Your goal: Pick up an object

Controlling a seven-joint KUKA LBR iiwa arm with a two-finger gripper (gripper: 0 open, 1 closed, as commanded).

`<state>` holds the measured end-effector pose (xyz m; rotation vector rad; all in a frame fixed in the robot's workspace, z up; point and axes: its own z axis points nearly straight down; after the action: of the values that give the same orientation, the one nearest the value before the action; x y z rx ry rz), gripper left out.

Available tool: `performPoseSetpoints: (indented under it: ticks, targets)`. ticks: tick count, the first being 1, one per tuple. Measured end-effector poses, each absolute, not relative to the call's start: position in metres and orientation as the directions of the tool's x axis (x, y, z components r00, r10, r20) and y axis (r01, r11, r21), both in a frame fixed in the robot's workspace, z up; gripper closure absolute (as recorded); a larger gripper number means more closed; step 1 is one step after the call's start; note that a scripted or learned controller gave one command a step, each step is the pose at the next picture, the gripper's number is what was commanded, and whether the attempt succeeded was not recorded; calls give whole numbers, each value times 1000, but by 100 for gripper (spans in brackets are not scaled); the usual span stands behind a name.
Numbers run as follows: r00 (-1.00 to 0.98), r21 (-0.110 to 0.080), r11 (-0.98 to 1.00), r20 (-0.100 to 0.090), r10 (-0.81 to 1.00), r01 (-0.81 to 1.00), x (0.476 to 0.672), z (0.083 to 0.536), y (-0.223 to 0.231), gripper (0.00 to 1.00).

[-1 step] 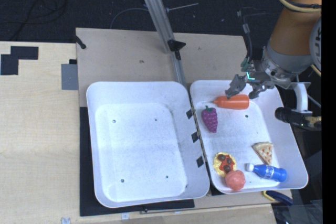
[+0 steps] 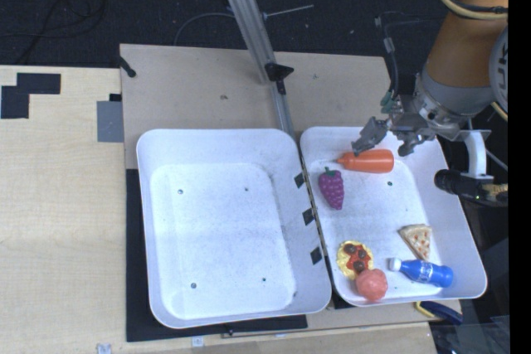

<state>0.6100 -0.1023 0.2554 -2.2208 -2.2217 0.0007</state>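
Note:
The right bin (image 2: 452,207) holds an orange carrot (image 2: 368,162) near its far edge, a purple grape bunch (image 2: 332,187), a pizza slice (image 2: 416,241), a yellow and red toy (image 2: 354,257), a pink ball (image 2: 372,284) and a blue bottle (image 2: 425,271). My gripper (image 2: 385,140) hangs over the far part of the right bin, just above and behind the carrot. Its fingers (image 2: 368,134) are spread apart with nothing between them. The carrot lies on the bin floor below the left finger.
The left bin (image 2: 166,153) sits beside the right one, joined by black clips (image 2: 308,215). A metal rail (image 2: 253,16) slants up from the bins' far junction. The grey and orange arm (image 2: 469,37) comes in from the upper right.

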Motion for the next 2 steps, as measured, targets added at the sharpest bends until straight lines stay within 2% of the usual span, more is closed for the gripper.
performPoseSetpoints:
  ticks: [2]
  targets:
    - [0,-6,0,1,1000,1000,594,137,-106,0]
